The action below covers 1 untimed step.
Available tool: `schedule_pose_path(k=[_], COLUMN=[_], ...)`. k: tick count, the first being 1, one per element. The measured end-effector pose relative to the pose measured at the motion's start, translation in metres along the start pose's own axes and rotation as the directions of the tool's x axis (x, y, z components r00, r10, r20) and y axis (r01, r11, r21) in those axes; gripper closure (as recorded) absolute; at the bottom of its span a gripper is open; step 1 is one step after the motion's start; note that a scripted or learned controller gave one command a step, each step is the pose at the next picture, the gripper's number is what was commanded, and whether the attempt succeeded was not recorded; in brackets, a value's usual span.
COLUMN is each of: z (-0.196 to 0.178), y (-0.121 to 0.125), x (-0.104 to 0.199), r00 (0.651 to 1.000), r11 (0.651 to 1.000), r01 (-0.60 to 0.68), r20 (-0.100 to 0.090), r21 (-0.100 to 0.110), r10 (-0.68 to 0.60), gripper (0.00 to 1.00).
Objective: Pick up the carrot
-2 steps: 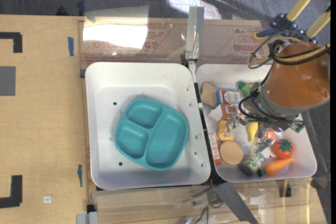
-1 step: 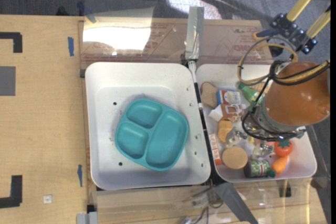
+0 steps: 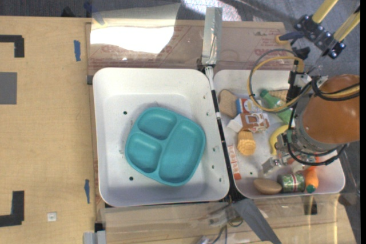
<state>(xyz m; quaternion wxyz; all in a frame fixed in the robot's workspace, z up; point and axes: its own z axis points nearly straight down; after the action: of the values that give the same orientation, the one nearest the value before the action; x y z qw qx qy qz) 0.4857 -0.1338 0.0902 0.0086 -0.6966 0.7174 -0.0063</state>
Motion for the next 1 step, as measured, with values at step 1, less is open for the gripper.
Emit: schedule_pose_path(k=[1], z=[-0.0009], y=[0.0009], x=[-0.0416], r00=[1.000], r11=[1.000], r01=[0.002], r20=[-0.006], r21=[-0.003], r10=[-0.002], gripper=[0.00])
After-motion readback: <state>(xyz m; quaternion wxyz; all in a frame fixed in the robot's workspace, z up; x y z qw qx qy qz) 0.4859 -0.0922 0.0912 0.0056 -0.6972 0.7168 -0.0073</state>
